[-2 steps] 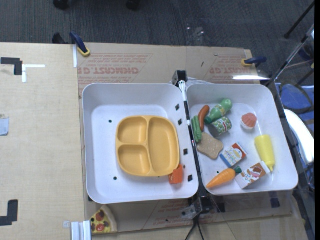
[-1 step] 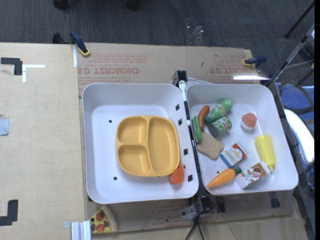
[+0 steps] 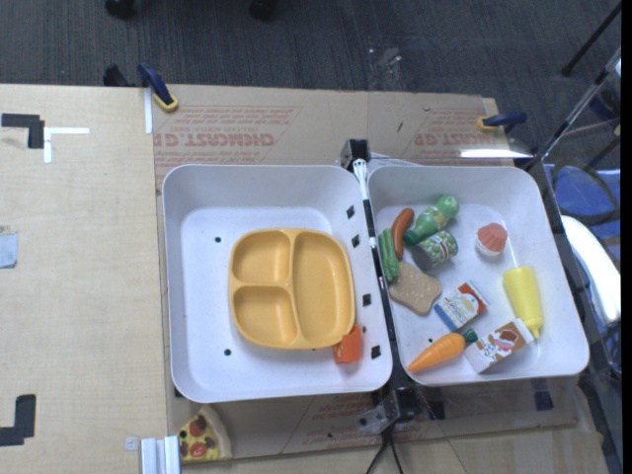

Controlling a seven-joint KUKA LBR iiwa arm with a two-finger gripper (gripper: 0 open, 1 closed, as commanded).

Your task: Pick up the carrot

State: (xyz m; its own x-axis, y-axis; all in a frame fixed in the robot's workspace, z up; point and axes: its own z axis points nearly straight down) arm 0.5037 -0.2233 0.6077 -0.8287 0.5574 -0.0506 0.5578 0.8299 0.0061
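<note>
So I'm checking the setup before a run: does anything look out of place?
Mostly tidy, but a toy pizza slice lies outside the bins on the cardboard, below the left bin. A small orange-red item sits off the yellow plate at its lower right edge. The carrot lies in the right bin.

The divided plate lies in the left bin. In the right bin, the carrot lies at the near edge, between the bread slice and a small carton. A bottle lies behind them.
</note>
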